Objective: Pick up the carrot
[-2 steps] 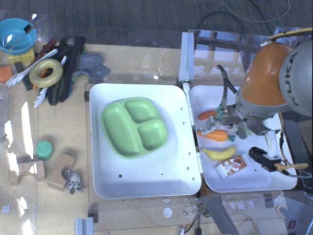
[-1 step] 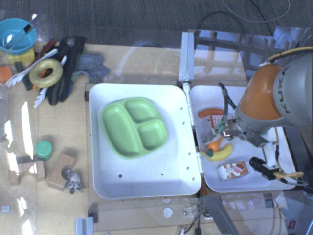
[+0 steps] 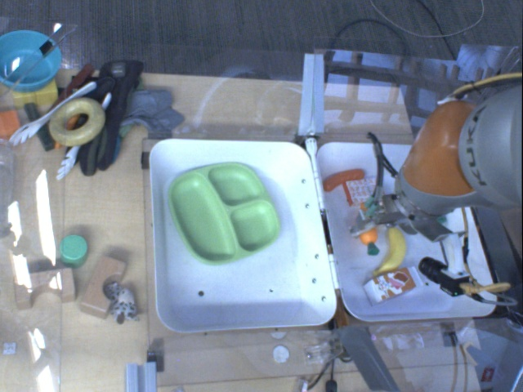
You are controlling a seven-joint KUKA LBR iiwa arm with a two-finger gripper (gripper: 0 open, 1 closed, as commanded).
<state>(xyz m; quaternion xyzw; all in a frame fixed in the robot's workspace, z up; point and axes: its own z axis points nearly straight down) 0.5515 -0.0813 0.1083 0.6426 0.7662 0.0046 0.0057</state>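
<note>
Carton (image 3: pixel 392 284) and banana (image 3: pixel 393 250) crowd the carrot (image 3: pixel 369 237) beneath pincer (image 3: pixel 374 216).

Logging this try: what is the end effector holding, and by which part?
Cannot be told: the end effector sits just above the carrot, but no grip on it is visible.

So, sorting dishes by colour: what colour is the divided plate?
Light green plate, clear in the camera view.
</note>
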